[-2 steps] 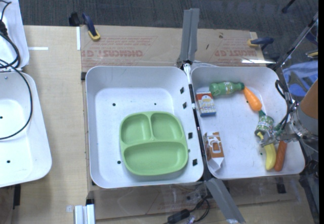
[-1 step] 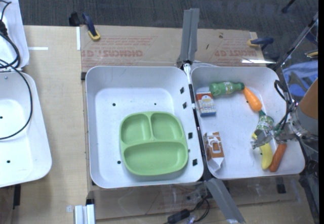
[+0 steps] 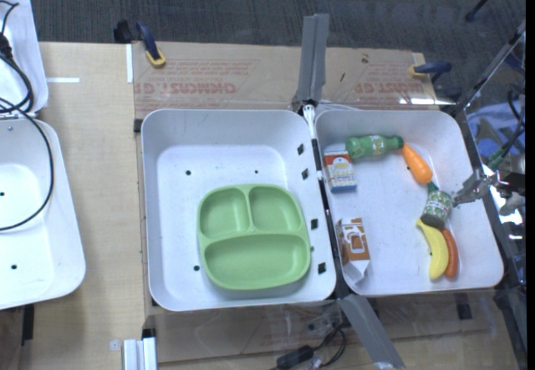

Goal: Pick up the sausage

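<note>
Green divided plate in left bin, green bottle, carrot, banana, two small cartons

The sausage lies in the right bin mostly behind the banana, only a reddish strip showing along its right side. The small can has a label too small to read, as do the two cartons. A white tub is cut off by the left edge
</note>
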Controlling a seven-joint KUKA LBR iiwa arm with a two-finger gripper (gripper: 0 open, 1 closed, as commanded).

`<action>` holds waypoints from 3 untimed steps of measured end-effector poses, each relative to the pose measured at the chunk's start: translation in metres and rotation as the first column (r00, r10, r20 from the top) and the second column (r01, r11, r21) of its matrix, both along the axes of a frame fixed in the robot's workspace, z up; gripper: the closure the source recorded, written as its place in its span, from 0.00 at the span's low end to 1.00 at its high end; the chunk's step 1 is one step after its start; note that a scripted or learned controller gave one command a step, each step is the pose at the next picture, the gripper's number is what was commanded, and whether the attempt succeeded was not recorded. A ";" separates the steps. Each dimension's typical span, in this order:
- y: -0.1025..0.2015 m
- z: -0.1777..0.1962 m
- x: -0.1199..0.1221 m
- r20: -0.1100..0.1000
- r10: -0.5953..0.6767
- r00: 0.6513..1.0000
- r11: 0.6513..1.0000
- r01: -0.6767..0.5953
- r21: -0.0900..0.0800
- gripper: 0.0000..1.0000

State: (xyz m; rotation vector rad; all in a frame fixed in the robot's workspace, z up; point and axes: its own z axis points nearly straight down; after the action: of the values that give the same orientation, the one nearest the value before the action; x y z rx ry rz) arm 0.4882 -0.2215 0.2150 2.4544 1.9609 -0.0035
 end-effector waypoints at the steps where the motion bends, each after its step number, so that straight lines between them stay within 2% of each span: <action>1: 0.034 0.093 -0.010 0.000 0.052 0.999 0.999 -0.052 -0.001 0.00; 2: 0.027 -0.031 -0.011 -0.003 -0.056 0.998 0.998 0.056 0.002 0.00; 3: 0.021 -0.125 -0.009 -0.006 -0.238 0.971 0.971 0.238 0.012 0.00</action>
State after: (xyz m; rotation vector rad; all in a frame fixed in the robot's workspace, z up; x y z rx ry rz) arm 0.4787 -0.2003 0.0905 2.6830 1.6589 0.0035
